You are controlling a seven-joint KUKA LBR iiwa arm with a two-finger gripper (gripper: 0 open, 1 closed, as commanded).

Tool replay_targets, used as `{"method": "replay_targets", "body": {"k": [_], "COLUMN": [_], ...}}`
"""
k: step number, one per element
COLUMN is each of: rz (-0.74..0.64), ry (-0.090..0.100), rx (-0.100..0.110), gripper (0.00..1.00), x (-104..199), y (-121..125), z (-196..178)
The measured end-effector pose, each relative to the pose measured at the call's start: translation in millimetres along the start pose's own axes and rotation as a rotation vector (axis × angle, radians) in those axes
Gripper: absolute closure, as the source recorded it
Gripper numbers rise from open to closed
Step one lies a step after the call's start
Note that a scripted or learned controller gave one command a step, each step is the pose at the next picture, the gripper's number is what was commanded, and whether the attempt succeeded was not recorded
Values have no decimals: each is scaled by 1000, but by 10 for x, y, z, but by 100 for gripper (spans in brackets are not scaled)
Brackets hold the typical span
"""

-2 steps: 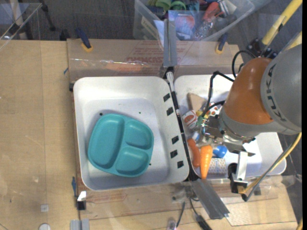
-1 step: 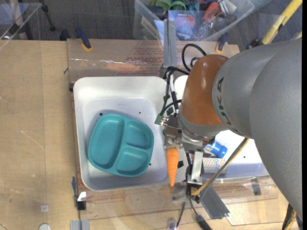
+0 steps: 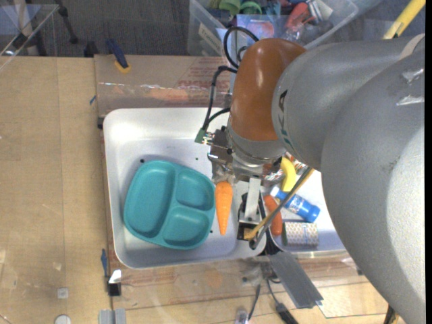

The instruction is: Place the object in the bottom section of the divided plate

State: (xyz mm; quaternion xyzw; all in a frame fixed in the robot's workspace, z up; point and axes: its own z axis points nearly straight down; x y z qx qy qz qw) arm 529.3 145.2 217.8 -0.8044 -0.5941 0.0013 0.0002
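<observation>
The claw (image 3: 223, 175) holds the carrot (image 3: 223, 206) point-down just right of the plate (image 3: 169, 204), in the left bin (image 3: 135, 130), so it can swing over the plate's bottom section.

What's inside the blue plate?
The teal divided plate has three sections, and all look bare. An orange carrot hangs by its right edge, under the end effector. The arm covers much of the other bin.
</observation>
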Motion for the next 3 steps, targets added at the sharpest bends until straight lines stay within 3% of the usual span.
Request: {"method": "replay_targets", "body": {"k": [1, 2, 3], "rz": [-48, -345, -346], "ry": [0, -1, -1], "rx": [-1, 3, 3], "gripper": [100, 100, 0], "x": [730, 957, 961], "y": [90, 399, 398], "z": [-54, 724, 722]}}
